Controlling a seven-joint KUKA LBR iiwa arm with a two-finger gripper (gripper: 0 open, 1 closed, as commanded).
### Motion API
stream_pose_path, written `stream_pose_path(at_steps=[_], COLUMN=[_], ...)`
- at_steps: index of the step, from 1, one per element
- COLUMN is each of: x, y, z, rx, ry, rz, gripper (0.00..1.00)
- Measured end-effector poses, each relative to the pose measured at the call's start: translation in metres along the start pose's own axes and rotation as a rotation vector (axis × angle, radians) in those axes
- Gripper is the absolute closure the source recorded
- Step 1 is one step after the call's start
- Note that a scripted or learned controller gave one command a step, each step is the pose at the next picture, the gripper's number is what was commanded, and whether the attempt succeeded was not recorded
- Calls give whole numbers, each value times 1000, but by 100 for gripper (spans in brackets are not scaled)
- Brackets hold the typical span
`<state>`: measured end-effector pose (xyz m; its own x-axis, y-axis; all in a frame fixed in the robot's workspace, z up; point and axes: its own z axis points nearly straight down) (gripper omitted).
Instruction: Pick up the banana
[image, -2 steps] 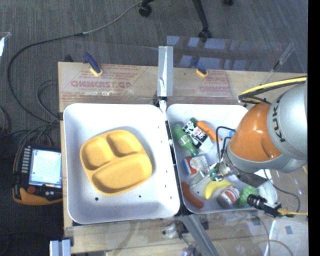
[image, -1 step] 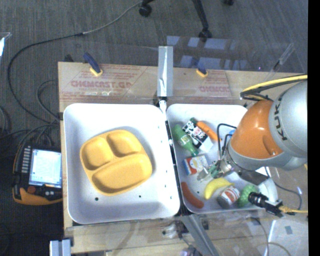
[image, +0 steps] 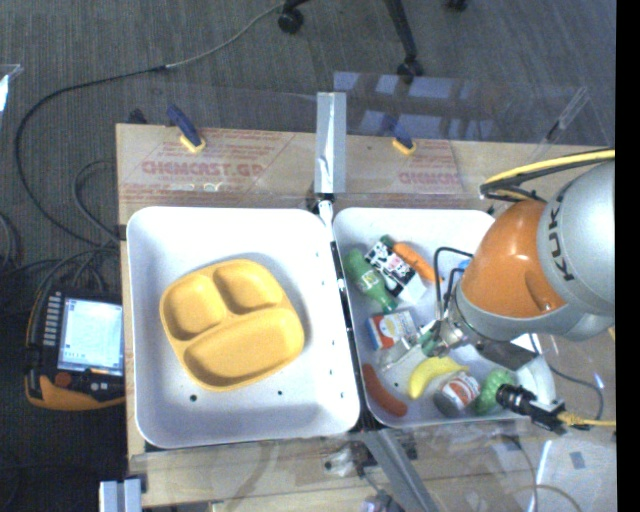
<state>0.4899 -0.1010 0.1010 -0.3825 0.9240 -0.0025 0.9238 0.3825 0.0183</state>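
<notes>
The arm's hovering its hand (image: 432, 342) right above the banana (image: 433, 375), which is lying in the right bin (image: 350, 300). Can't tell the hand's state, so I'm guessing it's needing to drop lower and grab.

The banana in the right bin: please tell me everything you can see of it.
The banana is small, bright yellow and smooth, and looks like a plastic toy. It is curved and lies flat on the floor of the right bin, near the front. Its upper right end reaches towards the end effector, which hangs just above it; no grasp can be seen. A round can lies close at its lower right, and a red sausage lies to its left.
</notes>
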Motion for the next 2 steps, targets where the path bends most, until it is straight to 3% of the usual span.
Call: stream_pose_path(at_steps=[1,2], x=[0,0], y=[-3,-1], z=[10,0], rx=[9,3], ry=[-3,-3], rz=[-50,-51], gripper=[0,100])
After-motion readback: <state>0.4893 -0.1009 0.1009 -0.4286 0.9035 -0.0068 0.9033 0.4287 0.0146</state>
